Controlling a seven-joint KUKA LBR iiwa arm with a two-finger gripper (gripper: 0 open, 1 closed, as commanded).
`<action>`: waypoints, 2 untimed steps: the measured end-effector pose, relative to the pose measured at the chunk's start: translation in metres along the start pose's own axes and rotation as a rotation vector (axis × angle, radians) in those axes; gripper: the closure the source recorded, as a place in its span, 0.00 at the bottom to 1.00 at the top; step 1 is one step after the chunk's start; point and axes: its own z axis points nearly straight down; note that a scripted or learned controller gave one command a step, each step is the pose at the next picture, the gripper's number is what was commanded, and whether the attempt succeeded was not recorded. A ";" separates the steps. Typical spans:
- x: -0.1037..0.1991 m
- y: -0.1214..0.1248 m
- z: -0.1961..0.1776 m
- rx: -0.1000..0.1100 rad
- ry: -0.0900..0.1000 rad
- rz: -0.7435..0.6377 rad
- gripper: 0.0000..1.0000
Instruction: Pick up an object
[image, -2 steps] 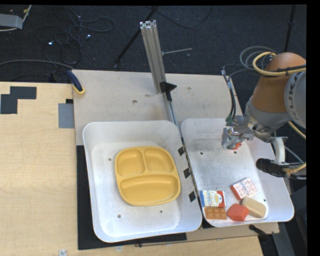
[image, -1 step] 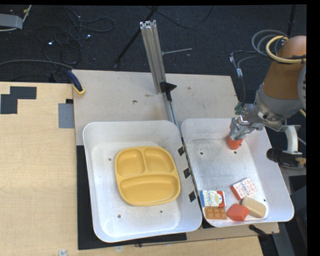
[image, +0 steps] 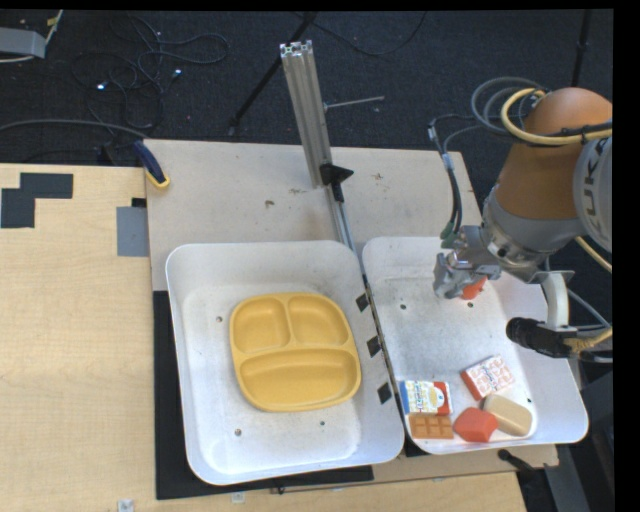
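- Overhead, the arm (image: 545, 170) reaches in from the right, and its gripper (image: 462, 278) hangs over the far part of the right bin (image: 420, 270).
- Something small and red-orange (image: 473, 288) shows at the gripper's tip; whether it is a held thing or part of the tool, I cannot tell, nor whether the pincer stands open or closed.
- The loose things lie well apart from the gripper, bunched in the right bin's near corner: a carton (image: 426, 397) with a waffle (image: 432, 427) touching its near edge, a red block (image: 476, 425) just beside the waffle, a cream block (image: 508, 414) against the red one, and a pink box (image: 489, 376) just beyond them.
- The left bin (image: 200, 300) holds a yellow tray (image: 294, 350) with three compartments, lying flat near its middle.
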 end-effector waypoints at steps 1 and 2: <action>0.050 -0.006 -0.001 0.000 0.000 -0.001 1.00; 0.104 -0.024 0.013 0.002 0.000 -0.001 1.00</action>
